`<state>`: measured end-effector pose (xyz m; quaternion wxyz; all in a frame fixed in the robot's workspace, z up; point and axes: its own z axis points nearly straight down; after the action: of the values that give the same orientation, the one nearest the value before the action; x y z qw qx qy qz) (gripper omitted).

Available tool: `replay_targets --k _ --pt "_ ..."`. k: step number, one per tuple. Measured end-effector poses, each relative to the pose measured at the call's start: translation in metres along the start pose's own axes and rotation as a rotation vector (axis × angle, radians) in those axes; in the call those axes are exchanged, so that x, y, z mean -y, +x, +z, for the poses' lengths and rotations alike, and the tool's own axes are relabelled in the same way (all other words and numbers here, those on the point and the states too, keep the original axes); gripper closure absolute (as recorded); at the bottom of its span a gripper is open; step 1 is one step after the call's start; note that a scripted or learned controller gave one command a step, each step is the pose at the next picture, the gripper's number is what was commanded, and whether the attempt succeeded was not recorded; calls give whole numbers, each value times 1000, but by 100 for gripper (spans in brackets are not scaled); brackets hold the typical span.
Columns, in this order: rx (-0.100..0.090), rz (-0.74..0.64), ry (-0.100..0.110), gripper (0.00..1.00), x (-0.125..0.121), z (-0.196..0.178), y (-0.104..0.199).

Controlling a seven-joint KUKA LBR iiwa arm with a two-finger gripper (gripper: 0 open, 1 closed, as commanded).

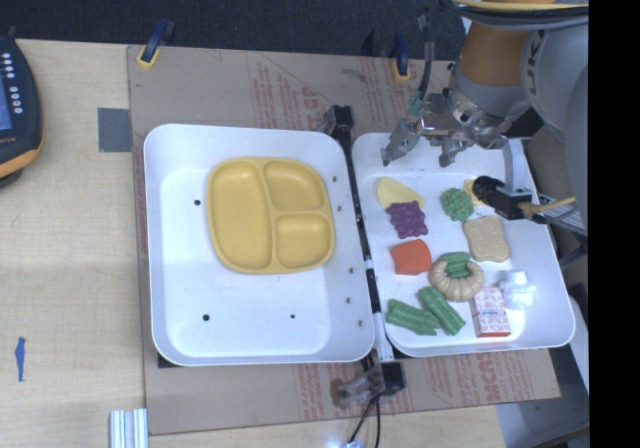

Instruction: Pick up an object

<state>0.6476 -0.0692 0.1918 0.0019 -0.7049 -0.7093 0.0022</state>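
White plastic forms both bins on the worktop (70, 266). We judge this to be the approach step, since nothing is gripped yet. The tool (422, 148) hangs over the far rim of the right bin (560, 321), its two fingers spread apart with nothing between them.

Everything we could pick lies in that right bin. Nearest the tool is a yellow wedge (398, 192), with a purple bunch of grapes (407, 220) just beside it on the near side. A green broccoli piece (457, 204) sits to their right. Closer to us are an orange block (410, 257) and a tan slice of bread (487, 237). Next comes a ring doughnut (457, 281), then a cluster of green beans (425, 315). A small red and white box (490, 317) sits toward the near right corner.

The left bin (175, 331) holds a single yellow divided plate (270, 213), which lies flat toward its far side.

For the next move, we think the tool has to settle on one target and come down into the bin with a finger on either side of it. Only then should it close. The wedge and the grapes look like the shortest reach, but they lie so close together that the fingers may catch both or push one aside. The orange block stands a little freer and may give a cleaner grip.
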Motion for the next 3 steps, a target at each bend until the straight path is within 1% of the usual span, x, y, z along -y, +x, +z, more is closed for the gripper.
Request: replay_targets --k 1,2,3 --pt "0 4 1 0 31 0 5" --pt "0 6 9 0 64 106 -37" --pt "3 1 -10 0 -5 99 -78"
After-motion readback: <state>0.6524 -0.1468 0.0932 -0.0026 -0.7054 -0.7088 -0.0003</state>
